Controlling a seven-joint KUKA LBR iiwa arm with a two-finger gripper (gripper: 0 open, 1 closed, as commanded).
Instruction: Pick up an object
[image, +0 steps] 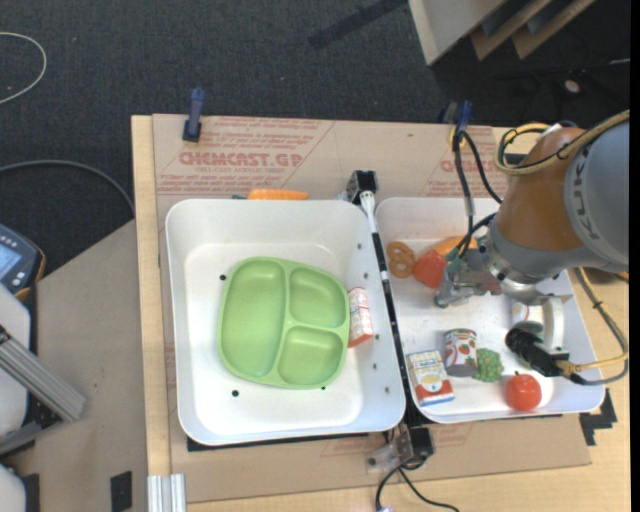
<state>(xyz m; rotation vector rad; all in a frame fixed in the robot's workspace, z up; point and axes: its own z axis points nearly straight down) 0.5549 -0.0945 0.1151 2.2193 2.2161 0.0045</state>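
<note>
While the green plate (283, 323) is lying in the left bin (190, 300) with a small carton (359, 318) at its three o'clock, the pincer (452, 291) is hovering low in the right bin (580, 398), near a red-orange toy (430, 267) at its eleven o'clock; nothing is looking lifted yet.

Arm (590, 190): bulky rounded grey housing, smooth finish, with dark lettering partly visible on its flank. Broad orange band (535, 205) wraps the segment above the wrist. Below it, a lighter grey wrist collar. Gripper (455, 290): dull metallic grey, small and blocky. Black cables run along the orange section.
</note>
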